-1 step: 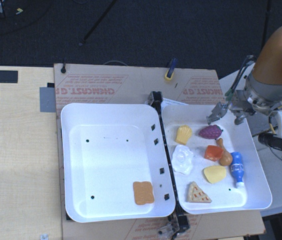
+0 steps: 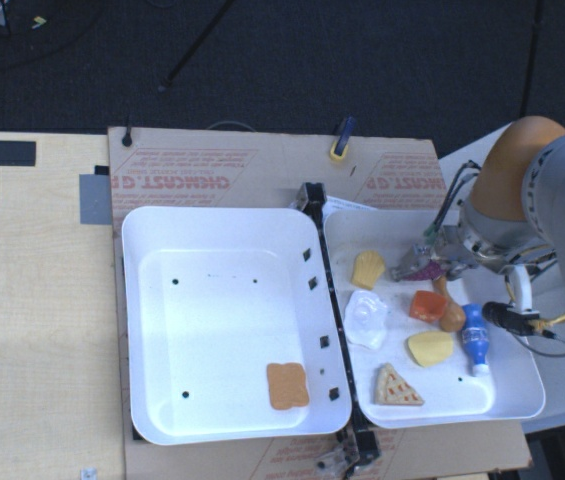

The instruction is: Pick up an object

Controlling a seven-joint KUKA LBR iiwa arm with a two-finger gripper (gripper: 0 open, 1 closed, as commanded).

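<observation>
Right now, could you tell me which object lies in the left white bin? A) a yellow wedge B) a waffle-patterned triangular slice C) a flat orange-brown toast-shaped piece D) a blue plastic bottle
C: the flat orange-brown toast-shaped piece lies by itself near the front right corner of the left white bin, while the blue bottle, the yellow wedge and the waffle-patterned triangular slice all sit in the right bin.

Your widest open floor is the left bin, where just an orange toast slice lies near the front right corner. The right bin is crowded: yellow block, clear wrapper, red piece, yellow lump, blue bottle and waffle wedge lie close together, leaving you narrow gaps.
</observation>
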